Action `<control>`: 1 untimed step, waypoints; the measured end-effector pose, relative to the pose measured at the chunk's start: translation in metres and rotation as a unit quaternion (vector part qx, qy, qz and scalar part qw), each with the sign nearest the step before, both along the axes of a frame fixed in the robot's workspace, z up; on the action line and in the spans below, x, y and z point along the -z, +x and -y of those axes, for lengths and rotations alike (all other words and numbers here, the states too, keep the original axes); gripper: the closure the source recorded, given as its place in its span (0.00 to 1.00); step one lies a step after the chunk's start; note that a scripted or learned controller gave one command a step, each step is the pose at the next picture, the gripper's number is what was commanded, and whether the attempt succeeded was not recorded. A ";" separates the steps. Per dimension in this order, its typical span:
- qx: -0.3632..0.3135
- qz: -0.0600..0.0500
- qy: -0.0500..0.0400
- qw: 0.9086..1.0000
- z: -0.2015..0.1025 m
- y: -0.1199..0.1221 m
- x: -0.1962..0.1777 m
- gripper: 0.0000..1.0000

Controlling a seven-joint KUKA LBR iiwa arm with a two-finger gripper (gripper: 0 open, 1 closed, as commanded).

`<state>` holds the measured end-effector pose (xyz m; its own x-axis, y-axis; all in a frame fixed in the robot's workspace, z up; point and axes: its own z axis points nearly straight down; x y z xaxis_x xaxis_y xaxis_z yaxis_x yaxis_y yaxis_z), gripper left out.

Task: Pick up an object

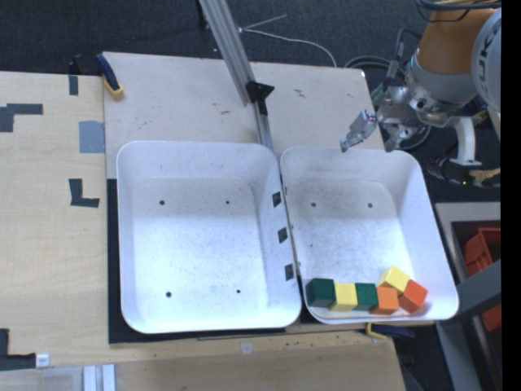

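Several small blocks lie in a row along the near edge of the right bin: a dark green block, a yellow block, a green block, an orange block, a yellow block and an orange block. My gripper hangs above the far rim of the right bin, well away from the blocks. Its two fingers stand apart with nothing between them.
The left bin sits beside the right one, sharing a middle rim. A slanted metal rail runs from the top down to the bins' junction. A blue and yellow clamp lies on the board at far left. Cables lie at the back right.
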<state>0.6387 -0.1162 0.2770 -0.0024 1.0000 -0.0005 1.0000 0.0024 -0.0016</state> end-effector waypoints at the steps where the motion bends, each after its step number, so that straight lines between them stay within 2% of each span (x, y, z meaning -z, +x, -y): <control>1: 0.003 -0.004 0.000 1.000 0.076 -0.020 0.110 0.00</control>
<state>0.6183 -0.1919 0.1674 0.0041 1.0000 -0.0011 0.9999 -0.0041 -0.0105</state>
